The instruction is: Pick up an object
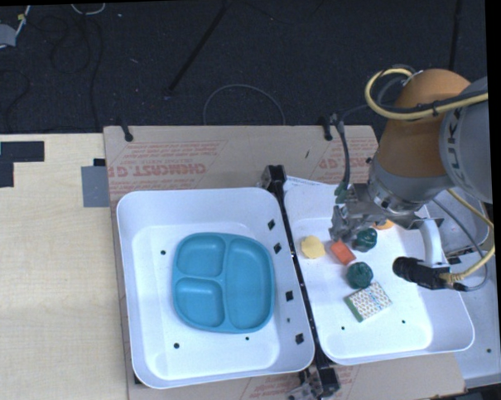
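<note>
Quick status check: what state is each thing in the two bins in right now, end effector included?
Blue tray: flat, upright, in left bin.
Yellow piece: loose on right bin floor.
Orange block: lying by the end effector.
Green ball: resting free.
Patterned block: lying flat.
End effector: low over the objects, grip unclear.

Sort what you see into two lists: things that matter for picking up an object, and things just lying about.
Job in hand:
gripper
yellow piece
orange block
dark green ball
patterned packet
right bin

Lying about:
blue divided plate
left bin
cardboard sheet
</note>
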Action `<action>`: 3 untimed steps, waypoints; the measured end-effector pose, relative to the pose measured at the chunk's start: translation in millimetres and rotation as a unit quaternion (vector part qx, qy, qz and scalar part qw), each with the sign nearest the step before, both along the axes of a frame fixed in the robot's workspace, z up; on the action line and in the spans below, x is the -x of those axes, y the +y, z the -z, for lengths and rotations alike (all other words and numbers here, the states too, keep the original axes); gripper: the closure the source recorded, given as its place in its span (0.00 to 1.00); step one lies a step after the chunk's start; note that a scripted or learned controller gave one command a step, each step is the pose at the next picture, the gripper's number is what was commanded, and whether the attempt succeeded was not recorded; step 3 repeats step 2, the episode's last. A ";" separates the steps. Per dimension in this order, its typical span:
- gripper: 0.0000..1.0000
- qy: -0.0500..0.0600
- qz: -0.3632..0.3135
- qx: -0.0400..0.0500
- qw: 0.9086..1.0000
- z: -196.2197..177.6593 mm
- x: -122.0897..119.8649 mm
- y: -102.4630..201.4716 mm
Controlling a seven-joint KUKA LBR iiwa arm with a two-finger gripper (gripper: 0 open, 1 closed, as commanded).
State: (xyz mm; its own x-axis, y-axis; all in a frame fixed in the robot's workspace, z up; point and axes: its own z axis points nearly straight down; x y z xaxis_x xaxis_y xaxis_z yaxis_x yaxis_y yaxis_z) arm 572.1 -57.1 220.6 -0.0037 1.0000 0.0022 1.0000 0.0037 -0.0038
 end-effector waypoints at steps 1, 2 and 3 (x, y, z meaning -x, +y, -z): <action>1.00 -0.001 -0.001 0.000 1.000 -10.6 2.5 53.5; 1.00 0.001 -0.001 0.000 1.000 1.2 11.5 106.8; 1.00 0.001 -0.001 0.000 1.000 1.2 11.5 106.8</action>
